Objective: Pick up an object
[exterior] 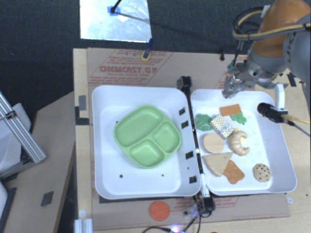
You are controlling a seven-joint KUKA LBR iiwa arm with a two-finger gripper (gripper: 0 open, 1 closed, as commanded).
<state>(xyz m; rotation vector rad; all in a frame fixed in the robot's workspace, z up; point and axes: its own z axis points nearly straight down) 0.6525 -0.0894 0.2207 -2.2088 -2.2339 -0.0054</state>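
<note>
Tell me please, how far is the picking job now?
Nothing looks picked yet. The pincer hangs over the far edge of the right bin, above the orange cracker, with nothing seen in it. The croissant and cookie lie in the bin. The grasp is left.

red "CHEMCAST G P" on bench sheet (127, 67)

Glossy white plastic bins (141, 93), matt green plastic tray (147, 136), cardboard underlay (131, 67)
</note>
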